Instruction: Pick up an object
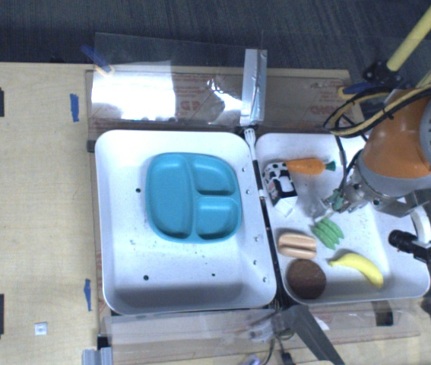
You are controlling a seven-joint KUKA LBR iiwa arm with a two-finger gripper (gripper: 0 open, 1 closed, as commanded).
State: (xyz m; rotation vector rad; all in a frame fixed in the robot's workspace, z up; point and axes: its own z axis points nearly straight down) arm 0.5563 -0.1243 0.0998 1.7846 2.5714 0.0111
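**Right bin: gripper over green item**

Gripper (335, 202): finger spacing not discernible; nothing seen held. Green vegetable (327, 230) lies just beside it, between the hot dog (296, 242) and the banana (359, 268). Advice: descend centred, straddling its narrow width, clear of neighbours.

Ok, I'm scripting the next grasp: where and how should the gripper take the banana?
Probably grip the banana at mid-length, across its narrow width, coming straight down. It lies flat near the right bin's front edge, apart from the brown round piece, so both sides look free.
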